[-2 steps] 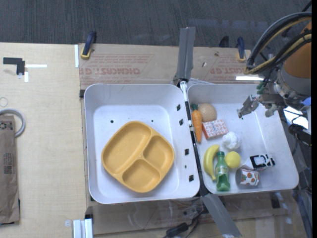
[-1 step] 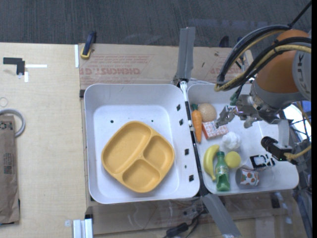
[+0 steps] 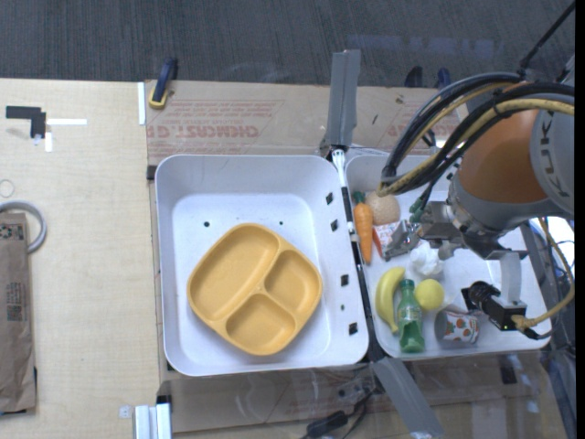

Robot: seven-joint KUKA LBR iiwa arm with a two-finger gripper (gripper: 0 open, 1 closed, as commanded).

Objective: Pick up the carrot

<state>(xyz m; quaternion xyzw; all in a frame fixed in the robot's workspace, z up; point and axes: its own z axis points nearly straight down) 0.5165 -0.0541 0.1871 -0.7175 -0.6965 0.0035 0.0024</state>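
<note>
The carrot [image 3: 364,230] is seen as a small orange stick with a green tip at its far end. It is laid along the left wall of the right bin [image 3: 457,347], with the green tip pointed away from the camera.

The left bin [image 3: 174,273] is the bigger one in view. One yellow plate [image 3: 255,288] with three parts is held in it.

The right bin is partly covered by the grey and orange arm [image 3: 501,167]. A banana [image 3: 388,296], a green bottle [image 3: 410,319], a yellow ball [image 3: 429,294], a small printed can [image 3: 459,328], a beige lump [image 3: 384,209] and a white crumpled thing [image 3: 424,262] are kept in it. The beige lump is just beside the carrot.

The jaws [image 3: 409,233] are placed near the carrot, on its right. Whether they are open or closed cannot be told, and nothing can be seen held in them.
</note>
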